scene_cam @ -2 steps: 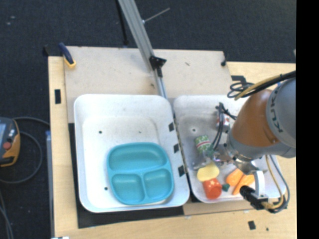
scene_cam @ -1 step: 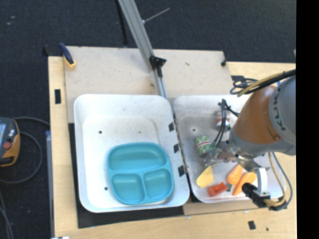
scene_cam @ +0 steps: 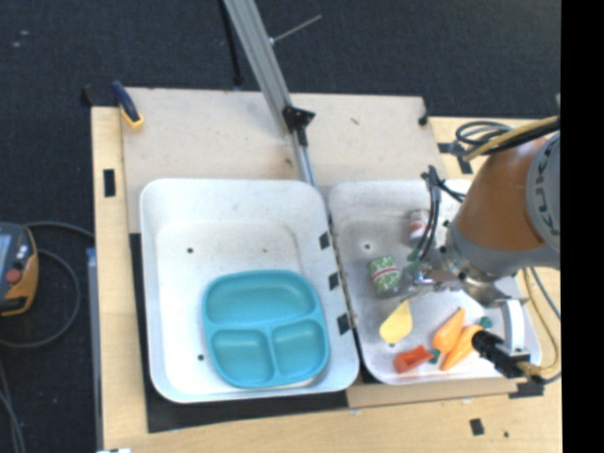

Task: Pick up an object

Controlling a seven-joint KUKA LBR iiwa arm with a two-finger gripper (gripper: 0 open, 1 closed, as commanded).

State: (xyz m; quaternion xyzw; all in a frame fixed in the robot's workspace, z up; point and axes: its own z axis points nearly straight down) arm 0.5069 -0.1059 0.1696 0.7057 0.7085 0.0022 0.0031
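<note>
The right bin (scene_cam: 370, 208) holds several small objects: a green-and-white patterned piece (scene_cam: 383, 273), a yellow piece (scene_cam: 396, 324), orange pieces (scene_cam: 453, 338), a small red piece (scene_cam: 411, 358) and a red-and-white item (scene_cam: 416, 223) near the far wall. My gripper (scene_cam: 422, 276) is low in this bin, just right of the green-and-white piece and above the yellow one. The grey arm with its orange band (scene_cam: 505, 206) covers the bin's right side. No object is visibly held.
The left bin (scene_cam: 189, 206) contains a blue divided plate (scene_cam: 266, 328) at its front. A slanted metal pole (scene_cam: 264, 55) ends at the bins' far edge. Cables (scene_cam: 481, 135) lie at the back right, and a blue-and-yellow tool (scene_cam: 125, 104) lies at the bench's far left corner.
</note>
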